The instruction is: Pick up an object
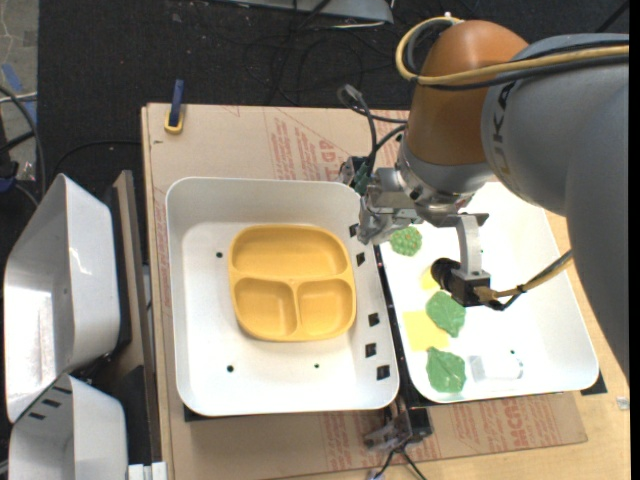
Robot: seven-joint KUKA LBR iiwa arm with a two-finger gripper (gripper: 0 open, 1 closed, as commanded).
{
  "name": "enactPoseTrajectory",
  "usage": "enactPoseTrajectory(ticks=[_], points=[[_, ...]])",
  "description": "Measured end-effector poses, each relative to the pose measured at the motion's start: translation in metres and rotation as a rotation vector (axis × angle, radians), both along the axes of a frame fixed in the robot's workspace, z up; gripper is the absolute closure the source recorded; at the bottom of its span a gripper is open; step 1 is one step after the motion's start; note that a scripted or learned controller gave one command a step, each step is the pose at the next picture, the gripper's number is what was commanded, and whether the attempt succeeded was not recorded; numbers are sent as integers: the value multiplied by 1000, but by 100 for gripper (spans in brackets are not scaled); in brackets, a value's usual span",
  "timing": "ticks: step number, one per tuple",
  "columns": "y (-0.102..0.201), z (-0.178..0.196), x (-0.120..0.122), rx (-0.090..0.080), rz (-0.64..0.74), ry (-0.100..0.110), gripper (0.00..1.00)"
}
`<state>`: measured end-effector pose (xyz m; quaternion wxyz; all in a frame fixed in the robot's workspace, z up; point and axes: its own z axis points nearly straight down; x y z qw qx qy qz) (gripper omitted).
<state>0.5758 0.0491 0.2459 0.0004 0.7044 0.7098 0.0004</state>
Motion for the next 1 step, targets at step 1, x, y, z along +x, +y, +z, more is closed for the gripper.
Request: enactPoseTrajectory(ticks=[1], points=[[50,-15,27,0,0,-1,100]])
